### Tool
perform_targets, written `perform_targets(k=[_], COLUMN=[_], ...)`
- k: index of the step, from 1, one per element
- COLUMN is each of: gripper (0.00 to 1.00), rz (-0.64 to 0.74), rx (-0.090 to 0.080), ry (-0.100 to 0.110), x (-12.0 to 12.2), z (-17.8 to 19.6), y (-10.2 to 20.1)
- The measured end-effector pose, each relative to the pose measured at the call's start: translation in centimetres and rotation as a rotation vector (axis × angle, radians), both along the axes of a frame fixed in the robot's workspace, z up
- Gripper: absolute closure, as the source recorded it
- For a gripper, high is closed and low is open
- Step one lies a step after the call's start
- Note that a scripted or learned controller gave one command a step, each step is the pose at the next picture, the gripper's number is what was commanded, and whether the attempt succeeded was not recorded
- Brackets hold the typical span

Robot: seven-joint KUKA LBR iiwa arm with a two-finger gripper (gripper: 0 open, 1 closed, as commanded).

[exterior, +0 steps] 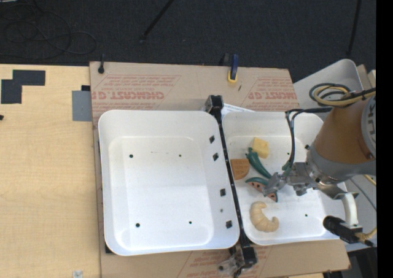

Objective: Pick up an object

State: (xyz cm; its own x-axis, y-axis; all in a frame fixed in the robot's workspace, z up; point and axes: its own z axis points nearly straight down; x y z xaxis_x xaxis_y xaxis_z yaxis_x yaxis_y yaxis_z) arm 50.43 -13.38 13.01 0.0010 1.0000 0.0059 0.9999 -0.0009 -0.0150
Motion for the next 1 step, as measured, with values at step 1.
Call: perform_targets(k=[1], gripper=[0.0], rz=[0.003], rx=[-0.004], ry=[-0.01], x=[-3.06], z=[-4.5], y=[4.88])
